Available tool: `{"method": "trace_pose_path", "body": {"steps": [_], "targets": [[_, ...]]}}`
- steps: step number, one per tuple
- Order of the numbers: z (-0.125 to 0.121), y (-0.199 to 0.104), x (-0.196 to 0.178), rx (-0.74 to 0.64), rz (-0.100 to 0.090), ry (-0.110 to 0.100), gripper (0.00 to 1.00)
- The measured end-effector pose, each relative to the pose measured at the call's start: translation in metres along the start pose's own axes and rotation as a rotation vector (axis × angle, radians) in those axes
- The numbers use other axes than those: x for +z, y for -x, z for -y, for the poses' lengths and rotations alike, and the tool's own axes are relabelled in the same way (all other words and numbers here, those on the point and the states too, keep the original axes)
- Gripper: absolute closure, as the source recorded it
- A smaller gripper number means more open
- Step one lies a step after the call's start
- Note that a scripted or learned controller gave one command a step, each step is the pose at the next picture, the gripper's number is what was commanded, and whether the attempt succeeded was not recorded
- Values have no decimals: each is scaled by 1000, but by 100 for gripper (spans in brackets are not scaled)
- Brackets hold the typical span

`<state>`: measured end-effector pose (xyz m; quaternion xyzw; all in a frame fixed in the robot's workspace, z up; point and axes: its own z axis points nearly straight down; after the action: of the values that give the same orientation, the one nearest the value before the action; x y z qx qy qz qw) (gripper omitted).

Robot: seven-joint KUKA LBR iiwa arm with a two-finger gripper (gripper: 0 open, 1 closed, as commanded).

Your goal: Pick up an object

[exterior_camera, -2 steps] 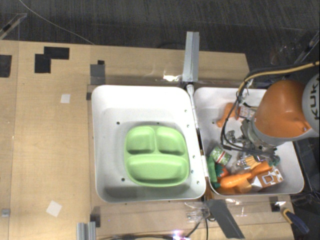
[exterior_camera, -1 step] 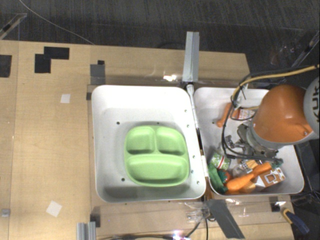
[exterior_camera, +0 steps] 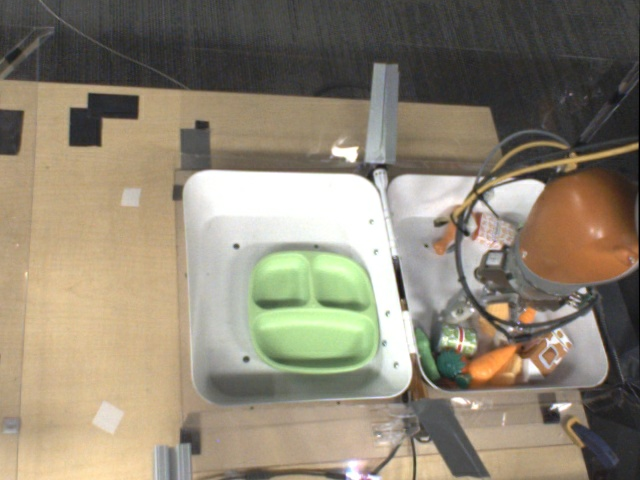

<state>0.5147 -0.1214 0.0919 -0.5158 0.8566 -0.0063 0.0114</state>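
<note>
The grey arm (exterior_camera: 580,230) reaches in from the right and hangs over the right bin (exterior_camera: 420,206), its orange band turned up towards the camera and covering much of that bin's middle. The gripper (exterior_camera: 497,286) sits below the band, low over the near half of the bin, and is largely hidden by the wrist and a tangle of cables, so whether it is open or closed cannot be told, nor whether it touches anything. The things to be picked lie crowded in the right bin's near corner, just below the gripper: a small can (exterior_camera: 458,340) with a green label, an orange carrot-shaped piece (exterior_camera: 492,363) just right of the can and seemingly touching it, a green piece (exterior_camera: 428,353) against the bin's left wall, and a small brown-and-white box (exterior_camera: 553,348) further right. Towards the far side of the same bin lie a red-and-white packet (exterior_camera: 492,230) and, near it, a small orange scrap (exterior_camera: 441,247) — both well apart from the near cluster. The left bin (exterior_camera: 200,268) holds one thing, a light green divided plate (exterior_camera: 315,308), lying flat near its middle with two small compartments on the far side and one long one on the near side. Both bins stand side by side on the pale wooden bench (exterior_camera: 90,298).
</note>
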Motion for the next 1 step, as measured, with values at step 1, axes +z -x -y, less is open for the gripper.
{"method": "trace_pose_path", "body": {"steps": [1], "targets": [[-15,-16,-1,-3,-2,2,0]]}}
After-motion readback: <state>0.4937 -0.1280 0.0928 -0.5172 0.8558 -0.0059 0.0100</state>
